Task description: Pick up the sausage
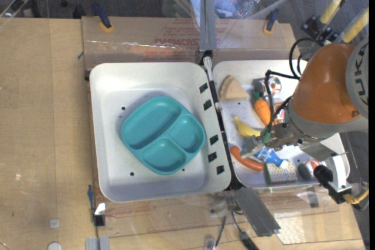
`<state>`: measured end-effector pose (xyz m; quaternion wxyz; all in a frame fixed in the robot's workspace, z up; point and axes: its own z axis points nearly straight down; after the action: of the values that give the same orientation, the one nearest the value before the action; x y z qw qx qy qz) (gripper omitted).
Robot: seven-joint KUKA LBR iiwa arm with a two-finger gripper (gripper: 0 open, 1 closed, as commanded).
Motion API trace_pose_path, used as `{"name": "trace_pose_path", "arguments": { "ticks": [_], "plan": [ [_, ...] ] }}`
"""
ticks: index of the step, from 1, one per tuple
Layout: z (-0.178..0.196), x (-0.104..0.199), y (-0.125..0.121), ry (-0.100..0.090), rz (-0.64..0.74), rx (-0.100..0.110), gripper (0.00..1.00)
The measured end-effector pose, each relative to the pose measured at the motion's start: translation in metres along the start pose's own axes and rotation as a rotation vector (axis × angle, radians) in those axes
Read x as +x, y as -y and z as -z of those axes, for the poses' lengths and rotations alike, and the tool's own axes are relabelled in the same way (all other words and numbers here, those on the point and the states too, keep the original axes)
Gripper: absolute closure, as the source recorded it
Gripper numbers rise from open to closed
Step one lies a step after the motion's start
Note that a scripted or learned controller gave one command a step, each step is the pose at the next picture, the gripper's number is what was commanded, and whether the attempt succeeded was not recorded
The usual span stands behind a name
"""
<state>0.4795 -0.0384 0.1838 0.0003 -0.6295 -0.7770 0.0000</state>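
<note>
The sausage (245,161), red-orange and slightly curved, lies near the front left corner of the right bin (246,70). My gripper (265,141) hangs low over the middle of that bin, just behind and to the right of the sausage. The grey wrist and orange band (322,88) hide the gripper's upper part. Nothing can be made out in the gripper, and the sausage rests on the bin floor apart from it.
Around the gripper lie a yellow banana (246,128), a carrot (262,110), a bread wedge (232,90), a blue-white packet (271,156) and a green block (280,173). A teal divided plate (164,134) sits in the left bin (111,85). The divider wall (212,120) runs between the bins.
</note>
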Motion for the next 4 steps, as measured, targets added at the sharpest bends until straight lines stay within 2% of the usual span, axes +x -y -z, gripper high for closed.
{"name": "trace_pose_path", "arguments": {
  "ticks": [1, 2, 3, 4],
  "plan": [
    [-0.095, -0.062, 0.011, 0.003, 0.071, -0.009, 0.0],
    [-0.085, -0.063, 0.01, 0.006, 0.067, -0.013, 1.0],
    [-0.094, -0.094, -0.126, 0.005, -0.119, -0.011, 1.0],
    [-0.084, -0.093, -0.127, 0.006, -0.115, -0.011, 1.0]
  ]
}}
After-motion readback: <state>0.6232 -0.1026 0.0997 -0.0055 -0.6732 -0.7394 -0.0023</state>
